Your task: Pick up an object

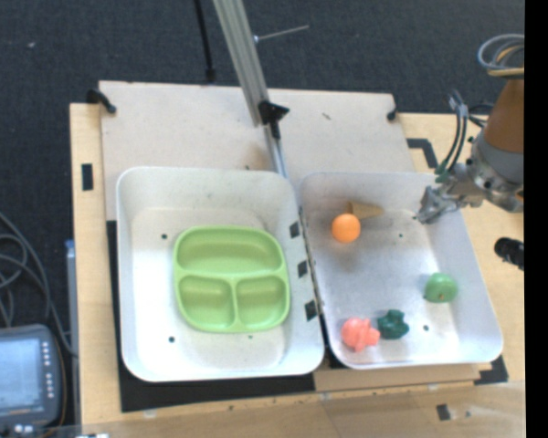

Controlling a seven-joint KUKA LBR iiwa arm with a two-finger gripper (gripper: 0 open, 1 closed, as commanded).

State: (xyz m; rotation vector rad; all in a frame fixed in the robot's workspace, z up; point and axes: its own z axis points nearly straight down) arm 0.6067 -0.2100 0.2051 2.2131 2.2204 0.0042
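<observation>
An orange ball [346, 228] lies in the far-left part of the right bin [475, 272], just beside a tan cone-shaped piece [367, 211]. The gripper [431, 206] hangs over the bin's far-right rim — well apart from the ball; whether it is wide or narrow cannot be told. Near the bin's near edge sit a pink toy [358, 334], touching a dark green toy [393, 324], and a light green toy [440, 287] further right. The left bin [146, 245] holds a green divided plate [230, 277].

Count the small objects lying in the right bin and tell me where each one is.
4, with a tan piece behind one: orange ball near the far left, green object by the right wall, pink toy and dark green toy side by side at the near edge.
</observation>
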